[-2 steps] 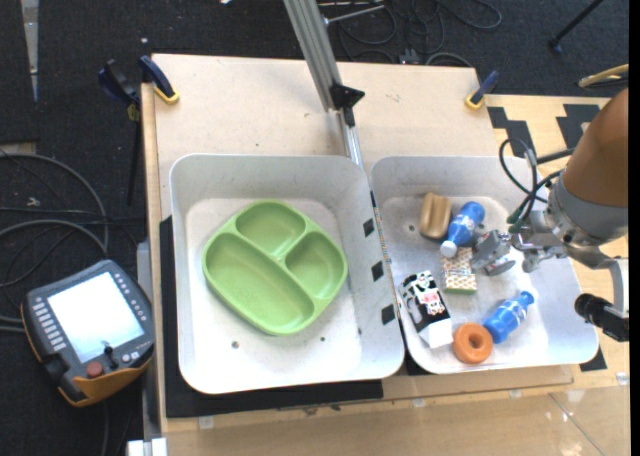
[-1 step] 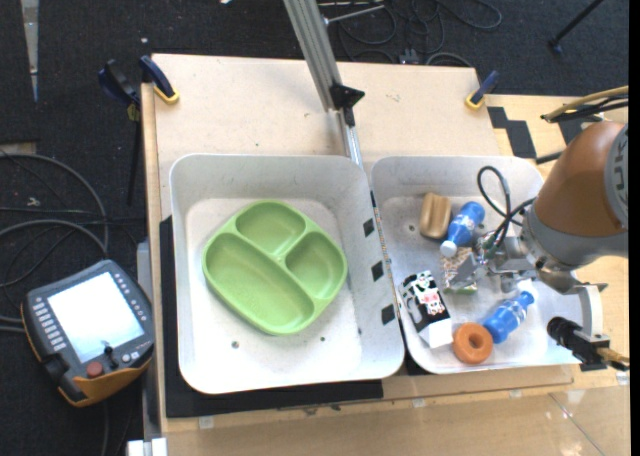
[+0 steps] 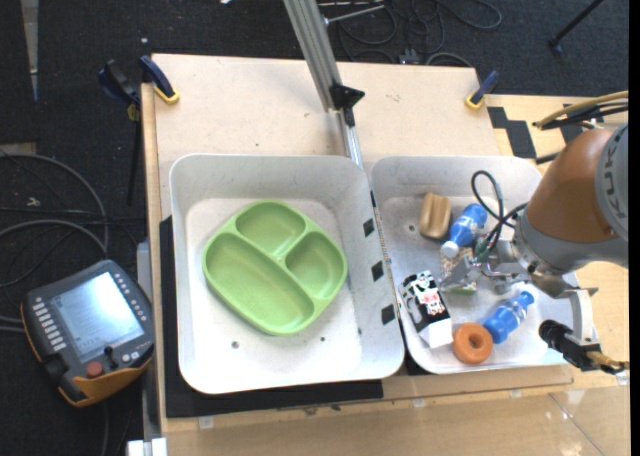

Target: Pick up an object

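Note:
My gripper hangs low over the middle of the right bin, reaching in from the right below the arm's orange band. Just behind it a blue bottle lies next to a tan block. To its left is a black-and-white cow-patterned toy, with a white block in front of that. A second blue bottle and an orange ring lie near the bin's front edge. The gripper's tip is cluttered and blurred against the items below it.
The left bin holds a green divided plate. A slanted metal pole rises from between the bins. A teach pendant lies off the bench's left. Black cables loop over the arm's wrist.

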You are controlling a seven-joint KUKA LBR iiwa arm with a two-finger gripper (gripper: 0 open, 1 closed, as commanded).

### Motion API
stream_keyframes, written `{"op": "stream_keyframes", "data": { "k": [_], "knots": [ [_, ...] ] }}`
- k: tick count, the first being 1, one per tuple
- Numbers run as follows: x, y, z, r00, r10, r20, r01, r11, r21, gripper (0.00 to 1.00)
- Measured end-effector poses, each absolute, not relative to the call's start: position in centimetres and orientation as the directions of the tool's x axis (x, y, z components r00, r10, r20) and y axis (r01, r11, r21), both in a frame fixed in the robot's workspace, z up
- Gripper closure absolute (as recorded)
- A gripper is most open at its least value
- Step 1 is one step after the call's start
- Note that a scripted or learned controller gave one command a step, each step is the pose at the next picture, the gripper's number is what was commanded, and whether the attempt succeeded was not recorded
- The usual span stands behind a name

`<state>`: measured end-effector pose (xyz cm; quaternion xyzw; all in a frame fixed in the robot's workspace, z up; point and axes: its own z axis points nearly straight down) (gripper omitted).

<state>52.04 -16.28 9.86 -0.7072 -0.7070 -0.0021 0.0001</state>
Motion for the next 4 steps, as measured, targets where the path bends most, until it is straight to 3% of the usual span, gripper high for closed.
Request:
{"op": "stream_keyframes", "data": {
  "k": [1, 3, 4],
  "knots": [
    [52.3, -16.4, 11.2, 0.0, 1.0, -0.001, 1.0, 0.0, 0.011, 1.0],
    [52.8, -16.9, 21.5, -0.003, 1.0, -0.002, 1.0, 0.003, 0.006, 1.0],
    [54.4, -11.8, 20.8, -0.008, 1.0, 0.001, 1.0, 0.008, 0.001, 1.0]
  ]
}}
